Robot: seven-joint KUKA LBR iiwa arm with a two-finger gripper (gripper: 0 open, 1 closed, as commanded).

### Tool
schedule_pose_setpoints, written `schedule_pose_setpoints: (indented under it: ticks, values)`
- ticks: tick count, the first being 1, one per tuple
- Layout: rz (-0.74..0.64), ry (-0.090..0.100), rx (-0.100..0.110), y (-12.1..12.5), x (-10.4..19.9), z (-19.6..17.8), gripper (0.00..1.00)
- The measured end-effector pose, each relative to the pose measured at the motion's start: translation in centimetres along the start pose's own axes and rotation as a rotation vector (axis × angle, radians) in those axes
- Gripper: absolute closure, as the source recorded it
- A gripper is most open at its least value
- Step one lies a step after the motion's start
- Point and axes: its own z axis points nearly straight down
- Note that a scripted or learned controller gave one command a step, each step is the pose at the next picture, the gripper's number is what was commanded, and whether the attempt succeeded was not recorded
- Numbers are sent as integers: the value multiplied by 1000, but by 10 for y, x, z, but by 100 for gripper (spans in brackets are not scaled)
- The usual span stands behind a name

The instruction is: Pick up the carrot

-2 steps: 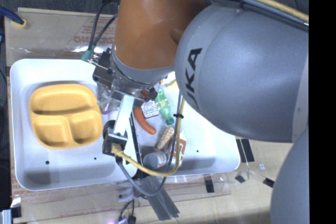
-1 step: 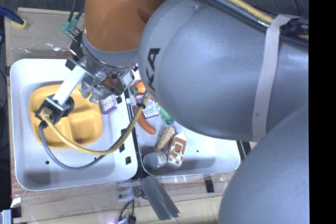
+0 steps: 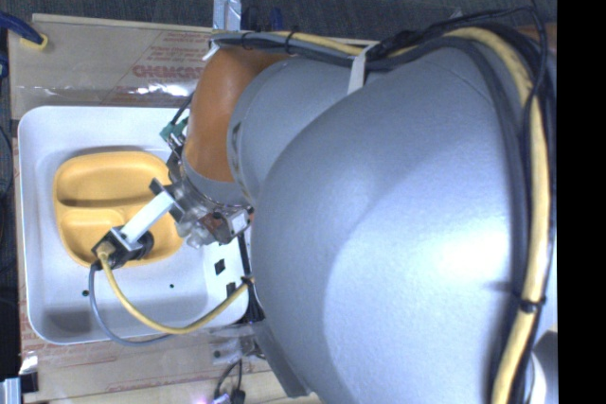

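Here the grey arm [image 3: 379,222] bends low over the white bin [image 3: 47,317], its gripper [image 3: 210,224] beside a yellow dish [image 3: 95,184], grip unreadable.

The grey arm [image 3: 398,222] hides the table [image 3: 114,52] from 1 to 6 o'clock, and the 3 o'clock wall of the white bin [image 3: 38,203]. Its wrist covers the 3 o'clock edge of the yellow thing [image 3: 95,189]. The end effector [image 3: 197,227] is too cluttered to read.

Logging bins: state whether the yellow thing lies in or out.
In. The yellow thing lies on the floor of the bin, inside its white walls.
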Motion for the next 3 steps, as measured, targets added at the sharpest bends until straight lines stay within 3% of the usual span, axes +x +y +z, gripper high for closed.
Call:
schedule_pose_setpoints:
  ticks: [1,2,3]
  values:
    - [-130,5,0,26,20,-82,100]
    - [-94,0,-1,-35,74,35,100]
    - [142,9,-3,-15,58,-174,100]
